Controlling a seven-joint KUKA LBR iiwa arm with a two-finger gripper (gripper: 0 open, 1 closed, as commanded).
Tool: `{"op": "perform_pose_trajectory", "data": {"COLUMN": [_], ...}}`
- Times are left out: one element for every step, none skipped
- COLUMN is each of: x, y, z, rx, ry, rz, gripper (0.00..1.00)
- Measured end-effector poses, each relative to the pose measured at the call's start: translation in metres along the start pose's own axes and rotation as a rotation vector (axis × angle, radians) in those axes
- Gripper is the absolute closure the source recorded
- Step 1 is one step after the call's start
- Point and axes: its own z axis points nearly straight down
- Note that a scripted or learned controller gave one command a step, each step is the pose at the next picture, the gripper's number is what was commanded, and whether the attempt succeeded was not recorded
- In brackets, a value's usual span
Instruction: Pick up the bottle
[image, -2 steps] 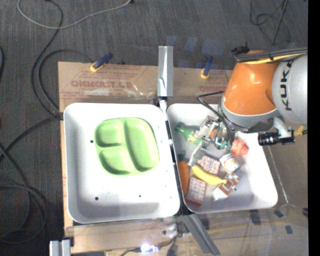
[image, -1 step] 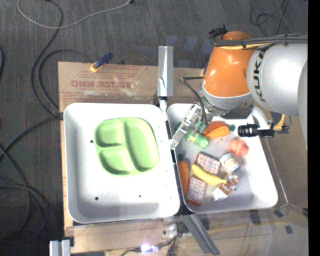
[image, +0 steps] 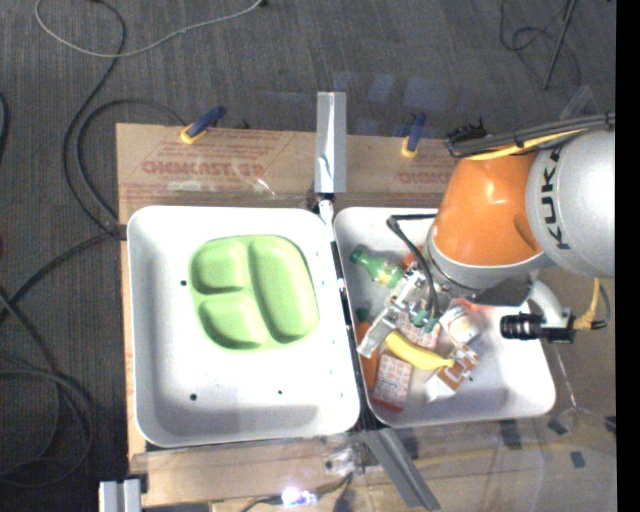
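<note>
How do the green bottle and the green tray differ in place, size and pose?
The green bottle lies in the right bin, on its side; the green tray lies flat in the left bin. The bottle is much smaller than the tray. The bottle sits beside clutter; the tray lies alone. Both are light green.

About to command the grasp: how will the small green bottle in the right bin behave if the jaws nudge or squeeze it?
The small green bottle lies on its side, so a nudge would probably roll it. It looks like smooth plastic, likely light and slippery. The white bin wall stands close beside it and may stop a roll toward that side.
</note>
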Motion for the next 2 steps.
{"op": "perform_pose_trajectory", "data": {"x": [-0.038,-0.067], "y": [-0.071,-0.068], "z": [0.056,0.089], "rx": [0.001,-0.007], "ry": [0.0,-0.003], "rz": [0.061,0.262], "gripper": [0.0,0.0]}}
